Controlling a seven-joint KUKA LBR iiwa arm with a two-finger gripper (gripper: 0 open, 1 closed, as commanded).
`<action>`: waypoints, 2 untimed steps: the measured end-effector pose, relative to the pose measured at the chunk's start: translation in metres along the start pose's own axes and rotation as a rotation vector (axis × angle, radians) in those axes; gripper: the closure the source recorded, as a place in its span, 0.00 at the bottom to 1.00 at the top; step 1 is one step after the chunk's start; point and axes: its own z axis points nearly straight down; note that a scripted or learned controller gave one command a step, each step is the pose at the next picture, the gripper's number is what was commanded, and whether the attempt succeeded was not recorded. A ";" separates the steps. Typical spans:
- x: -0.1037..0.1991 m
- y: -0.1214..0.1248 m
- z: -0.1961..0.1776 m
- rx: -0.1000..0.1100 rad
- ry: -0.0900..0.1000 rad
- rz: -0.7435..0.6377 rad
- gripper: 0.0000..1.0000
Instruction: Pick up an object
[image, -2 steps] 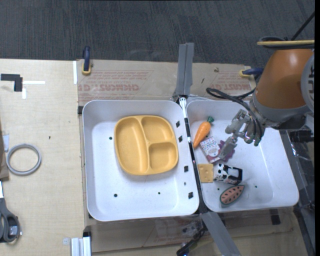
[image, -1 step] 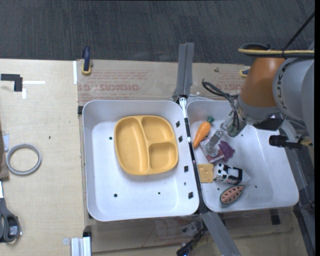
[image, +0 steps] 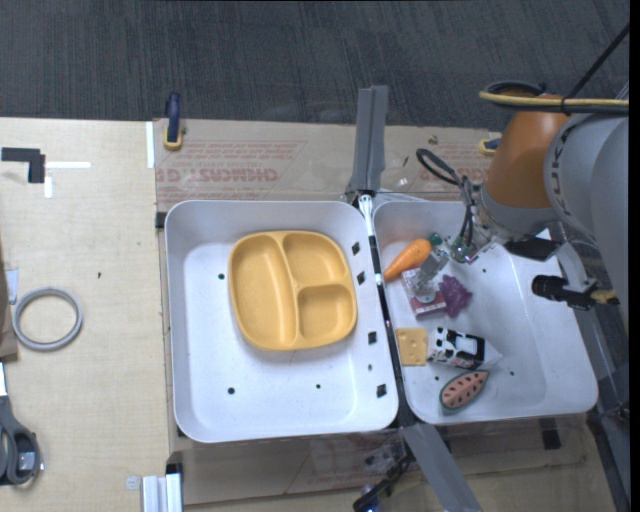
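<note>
Crowding the right bin (image: 540, 370): carrot (image: 405, 257), purple grapes (image: 455, 294), cheese slice (image: 411, 345), toy cow (image: 457, 347), shoe-like piece (image: 464, 390). Gripper (image: 432, 275) low between carrot and grapes; finger state indiscernible. Yellow divided plate (image: 293, 290) alone in left bin (image: 195, 330). Arm cropped at right

Open floor right of toys (image: 445, 325)

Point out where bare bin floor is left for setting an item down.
Left bin: open floor below and left of the yellow divided plate. Right bin: bare toward its right wall. Crowded along the divider: carrot, purple item, cheese slice, gripper.
</note>
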 end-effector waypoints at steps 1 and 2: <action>-0.025 0.022 0.000 0.000 -0.001 0.179 0.00; -0.009 0.032 0.000 0.004 0.000 0.329 0.00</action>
